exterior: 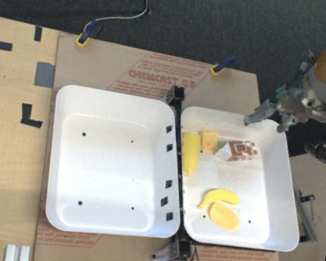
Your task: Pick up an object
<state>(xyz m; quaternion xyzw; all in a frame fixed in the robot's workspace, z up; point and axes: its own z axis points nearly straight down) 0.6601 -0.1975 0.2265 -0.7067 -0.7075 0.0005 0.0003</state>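
The robot's hand, fingers spread and holding nothing, hovers at the right bin's far edge, with the brown-and-white packet nearest, just below it.

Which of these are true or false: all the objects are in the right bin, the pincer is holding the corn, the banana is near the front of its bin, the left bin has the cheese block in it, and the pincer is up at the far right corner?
1. All the objects lie in the right bin. True.
2. The pincer is holding the yellow corn cob. False: the cob lies on the bin floor by the divider, apart from the pincer.
3. The banana lies toward the front of its bin. True.
4. The cheese block is in the left bin. False: it sits in the right bin, beside the cob.
5. The pincer is over the right bin's far right corner. True.
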